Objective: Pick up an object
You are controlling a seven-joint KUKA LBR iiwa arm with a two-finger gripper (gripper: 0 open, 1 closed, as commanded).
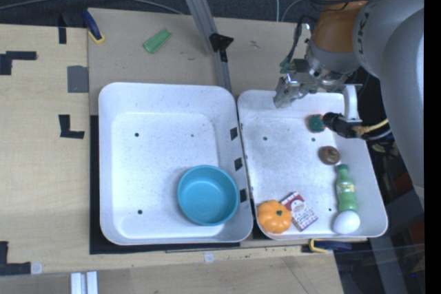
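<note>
My gripper (285, 98) hangs over the far edge of the right bin (275, 148), its metal fingers pointing down with nothing visible between them. In that bin lie a small teal object (315, 122), a brown round piece (329, 155), a green bottle (345, 190), a white egg-shaped object (346, 222), a red and white packet (300, 211) and an orange pumpkin (275, 217). A blue bowl (207, 194) sits in the left bin (138, 148) near its front right corner.
A grey metal pole (200, 3) slants across the bench behind the bins. A green block (156, 40) lies on the bench at the back left. Cables run behind the arm.
</note>
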